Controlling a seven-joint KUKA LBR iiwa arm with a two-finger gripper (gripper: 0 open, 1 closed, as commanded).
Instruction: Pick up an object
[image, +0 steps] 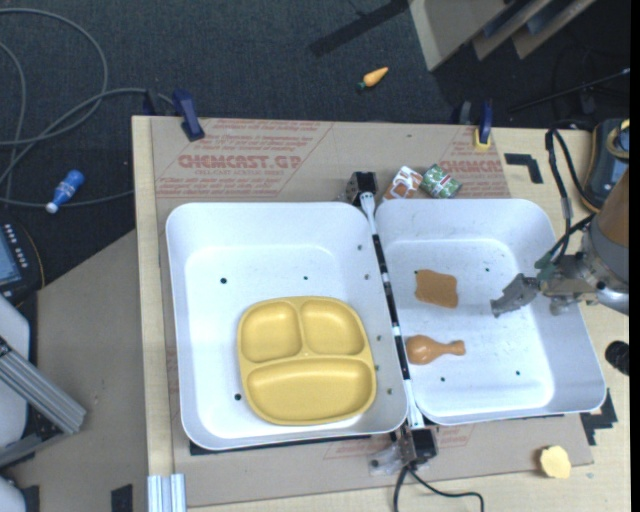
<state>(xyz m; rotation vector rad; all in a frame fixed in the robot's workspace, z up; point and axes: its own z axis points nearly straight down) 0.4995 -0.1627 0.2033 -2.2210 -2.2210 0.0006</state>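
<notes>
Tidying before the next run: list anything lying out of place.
Several things lie outside the bins: a yellow piece on the bench's near right corner, small packets behind the right bin, and an orange bit and blue bottle on the floor.

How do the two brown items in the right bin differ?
The flat brown piece is blocky and squarish; the drumstick-shaped piece is rounded at one end with a thin handle pointing right. The flat piece lies farther up the right bin, level with the gripper; the drumstick lies lower, beside the divider. Both are tan-brown and lie free.
</notes>
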